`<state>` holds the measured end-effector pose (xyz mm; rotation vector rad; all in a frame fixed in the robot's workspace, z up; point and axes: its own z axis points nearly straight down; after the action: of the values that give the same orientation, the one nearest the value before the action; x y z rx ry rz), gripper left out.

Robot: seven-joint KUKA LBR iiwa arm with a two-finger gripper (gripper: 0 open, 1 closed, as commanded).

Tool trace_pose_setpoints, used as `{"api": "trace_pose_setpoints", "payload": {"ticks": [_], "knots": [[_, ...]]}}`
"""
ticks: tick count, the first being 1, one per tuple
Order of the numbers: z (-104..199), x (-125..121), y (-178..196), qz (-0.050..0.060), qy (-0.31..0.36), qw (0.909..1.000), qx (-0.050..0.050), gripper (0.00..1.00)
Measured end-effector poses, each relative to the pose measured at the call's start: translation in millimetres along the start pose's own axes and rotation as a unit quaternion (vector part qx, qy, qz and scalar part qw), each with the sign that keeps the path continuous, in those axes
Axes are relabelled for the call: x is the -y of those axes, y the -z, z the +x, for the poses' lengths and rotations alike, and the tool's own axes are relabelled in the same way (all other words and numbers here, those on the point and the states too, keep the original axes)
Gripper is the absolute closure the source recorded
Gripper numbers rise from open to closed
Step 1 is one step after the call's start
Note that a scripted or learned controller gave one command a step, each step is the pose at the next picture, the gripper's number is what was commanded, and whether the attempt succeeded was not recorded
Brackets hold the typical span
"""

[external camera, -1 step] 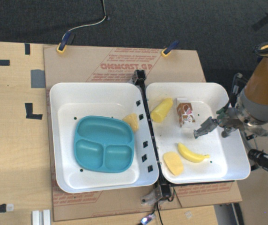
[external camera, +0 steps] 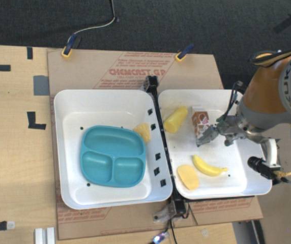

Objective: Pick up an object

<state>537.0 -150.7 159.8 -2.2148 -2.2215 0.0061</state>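
My gripper [external camera: 217, 138] hangs over the right bin [external camera: 237, 186], its two grey fingers spread open with bare bin floor between them. Its left finger [external camera: 205, 138] sits just below a brown and white packet [external camera: 200, 122]. A yellow banana [external camera: 209, 166] lies below the gripper, towards the bin's front. Beside it rests a yellow oval piece [external camera: 188, 177]. A yellow cup-like object [external camera: 176, 120] lies on its side near the divider, left of the packet.
The left bin [external camera: 69, 136] holds a blue divided plate [external camera: 113, 155] and a small yellow piece [external camera: 143, 131] by its right wall. The arm's grey and orange body [external camera: 270, 98] covers the right bin's far right corner. A black divider [external camera: 158, 131] separates the bins.
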Motion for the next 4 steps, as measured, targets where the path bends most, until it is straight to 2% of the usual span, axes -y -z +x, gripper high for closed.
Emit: {"api": "trace_pose_setpoints", "payload": {"ticks": [1,2,3,4], "knots": [[55,32,-80,-0.001,0.000,1.0000,0.000,0.00],[52,30,-66,-0.002,-0.002,1.0000,0.000,1.00],[59,-64,31,-0.010,0.001,1.0000,0.002,1.00],[169,-79,35,-0.003,0.005,1.0000,-0.002,1.00]]}}
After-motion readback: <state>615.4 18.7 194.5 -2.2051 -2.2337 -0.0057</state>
